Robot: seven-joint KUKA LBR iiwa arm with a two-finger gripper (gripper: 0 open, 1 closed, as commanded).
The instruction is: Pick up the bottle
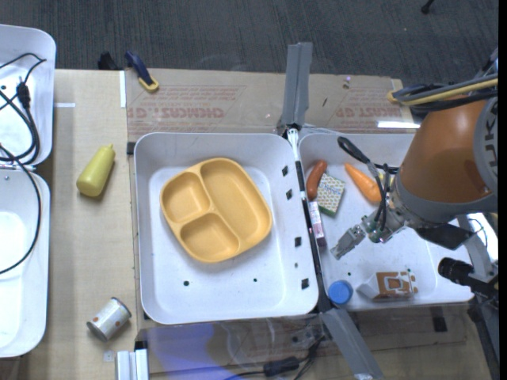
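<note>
two white bins point(150, 212). left bin – one yellow divided plate point(215, 209). right bin – one sausage point(315, 179), one carrot point(364, 183), one carton point(391, 285). one yellow bottle point(96, 171) on bench, outside bins. gripper point(345, 244) over right bin, grip state cannot tell.

Arm point(451, 165): cut off at right edge; upper links out of frame; hides part of right bin's point(428, 295) floor and far wall.
Gripper point(346, 244): too small and blurred to tell finger spacing.
Carton point(390, 285): print too small to read.
Blue cap point(340, 293): body under it hidden at bin's near rim; cannot tell what it belongs to.
White tubs point(20, 212): cut off at left edge.
Cables point(20, 117): ends run out of frame at left.
Packet point(330, 193): label unreadable.
</note>
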